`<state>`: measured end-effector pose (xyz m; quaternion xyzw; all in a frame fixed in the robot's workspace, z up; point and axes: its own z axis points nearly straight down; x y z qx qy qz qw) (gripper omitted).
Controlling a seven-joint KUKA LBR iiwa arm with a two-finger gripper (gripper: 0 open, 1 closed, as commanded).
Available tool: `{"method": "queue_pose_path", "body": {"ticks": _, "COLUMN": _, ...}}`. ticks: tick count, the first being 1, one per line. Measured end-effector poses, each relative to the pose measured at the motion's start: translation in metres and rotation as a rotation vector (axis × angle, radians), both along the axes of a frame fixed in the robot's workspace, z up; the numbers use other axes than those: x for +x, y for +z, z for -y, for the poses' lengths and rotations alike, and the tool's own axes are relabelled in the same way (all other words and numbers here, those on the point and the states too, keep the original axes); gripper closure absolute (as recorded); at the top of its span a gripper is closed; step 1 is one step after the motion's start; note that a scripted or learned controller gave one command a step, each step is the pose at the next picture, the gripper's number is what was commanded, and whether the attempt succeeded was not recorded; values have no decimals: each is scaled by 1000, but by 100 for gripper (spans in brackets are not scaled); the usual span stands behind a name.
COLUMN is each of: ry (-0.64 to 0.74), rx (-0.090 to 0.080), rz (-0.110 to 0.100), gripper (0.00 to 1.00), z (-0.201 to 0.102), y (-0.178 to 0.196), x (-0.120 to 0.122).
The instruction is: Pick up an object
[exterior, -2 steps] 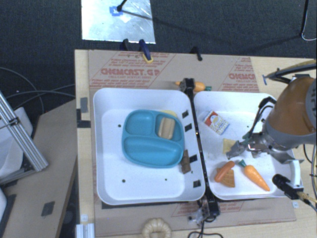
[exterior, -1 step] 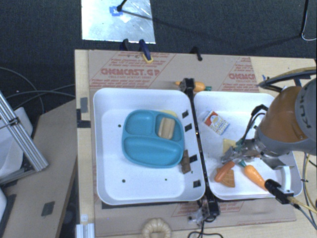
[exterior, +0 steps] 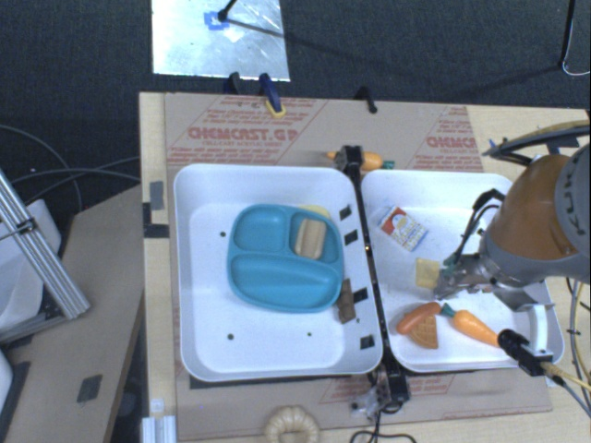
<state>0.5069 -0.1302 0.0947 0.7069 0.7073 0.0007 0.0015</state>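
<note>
My gripper (exterior: pixel 450 284) hangs low over the right bin (exterior: pixel 517 178), at the end of the grey arm with its orange band (exterior: pixel 545 206). Just left of it lies a pale yellow cheese-like square (exterior: pixel 426 271), touching or nearly touching the gripper tip. A toy carrot (exterior: pixel 473 325) lies just below the gripper, and an orange pizza-like wedge (exterior: pixel 420 326) sits to the lower left. Further back in the bin lies a small white and red carton (exterior: pixel 403 227). The arm hides the right part of this bin.
The left bin (exterior: pixel 208 340) holds a blue divided plate (exterior: pixel 277 275) with a tan bread-like piece (exterior: pixel 310 238) in its upper right section. A small brown item (exterior: pixel 346 303) lies near the divider (exterior: pixel 362 247) between the bins. A yellow-orange toy (exterior: pixel 369 161) sits behind the bins.
</note>
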Motion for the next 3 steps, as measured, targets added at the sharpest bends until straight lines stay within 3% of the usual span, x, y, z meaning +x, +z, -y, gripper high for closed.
{"method": "queue_pose_path", "body": {"ticks": 1, "ry": 3, "rx": 0, "rz": 1, "gripper": 100, "z": 3, "y": 62, "x": 4}}
{"method": "queue_pose_path", "body": {"ticks": 3, "ry": 4, "rx": 1, "rz": 0, "gripper": 100, "z": 7, "y": 131, "x": 7}}
